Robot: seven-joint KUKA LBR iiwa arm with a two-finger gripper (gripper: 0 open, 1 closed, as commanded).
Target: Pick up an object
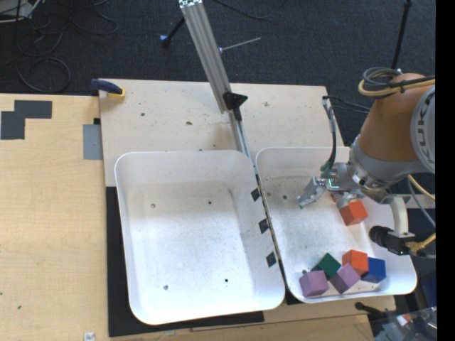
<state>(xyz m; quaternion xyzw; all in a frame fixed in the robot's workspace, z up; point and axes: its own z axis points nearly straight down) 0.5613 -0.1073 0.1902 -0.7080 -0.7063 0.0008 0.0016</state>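
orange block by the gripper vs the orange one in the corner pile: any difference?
The orange block near the gripper lies alone on bare bin floor; the orange block in the pile is packed against the blue block and a purple block. The first sits mid-bin, the second near the front wall. Both look alike in colour and size.

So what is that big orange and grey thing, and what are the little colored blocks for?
That is a robot arm, seen by a camera looking down from above. At its end is a gripper, like a metal hand, reaching into the right bin. Two white bins sit side by side; the other is the left bin. The robot's job is to pick something up. Near the front of the right bin lie a green block, two purple blocks, an orange block and a blue block. Another orange block sits beside the arm. I can't see anything held in the gripper.
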